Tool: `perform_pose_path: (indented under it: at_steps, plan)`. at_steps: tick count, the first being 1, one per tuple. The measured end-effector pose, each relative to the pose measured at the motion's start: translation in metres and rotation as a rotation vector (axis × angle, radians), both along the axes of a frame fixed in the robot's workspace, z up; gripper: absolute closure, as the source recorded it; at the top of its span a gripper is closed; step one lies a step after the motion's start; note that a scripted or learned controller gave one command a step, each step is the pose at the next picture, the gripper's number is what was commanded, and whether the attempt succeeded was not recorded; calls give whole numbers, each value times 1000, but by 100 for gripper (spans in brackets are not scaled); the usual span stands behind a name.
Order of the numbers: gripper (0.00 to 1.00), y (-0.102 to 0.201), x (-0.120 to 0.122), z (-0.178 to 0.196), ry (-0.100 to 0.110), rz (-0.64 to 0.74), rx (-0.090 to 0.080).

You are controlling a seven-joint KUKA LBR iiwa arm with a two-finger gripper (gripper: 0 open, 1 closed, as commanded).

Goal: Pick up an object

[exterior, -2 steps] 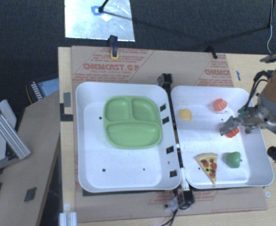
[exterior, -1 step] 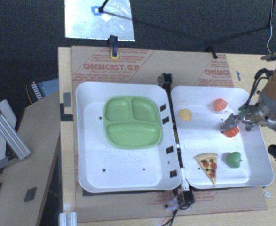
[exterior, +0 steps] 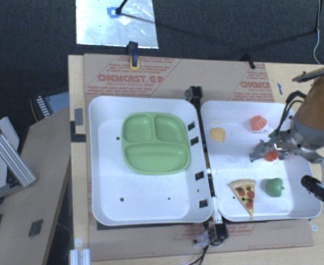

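Over the right bin (exterior: 228, 203), the hand (exterior: 267, 150) touches a red piece (exterior: 271, 157); grip unclear.

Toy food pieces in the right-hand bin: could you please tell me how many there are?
5: a yellow piece at upper left, an orange-red piece at top, a red piece under the gripper, a pizza slice and a green pepper in front. The arm may hide more.
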State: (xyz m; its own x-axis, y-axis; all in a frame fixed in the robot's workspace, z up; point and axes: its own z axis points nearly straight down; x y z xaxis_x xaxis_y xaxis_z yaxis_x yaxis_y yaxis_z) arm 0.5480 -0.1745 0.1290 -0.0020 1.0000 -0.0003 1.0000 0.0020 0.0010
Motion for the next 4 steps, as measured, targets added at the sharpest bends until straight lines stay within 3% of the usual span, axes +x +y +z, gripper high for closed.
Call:
perform_pose_path:
  at_steps: [1,2,4]
  plan:
    - [0,0,1,-46,1,-1,0]
    - [100,0,1,-34,-2,0,-1]
    - [100,-11,-6,82,-5,0,-2]
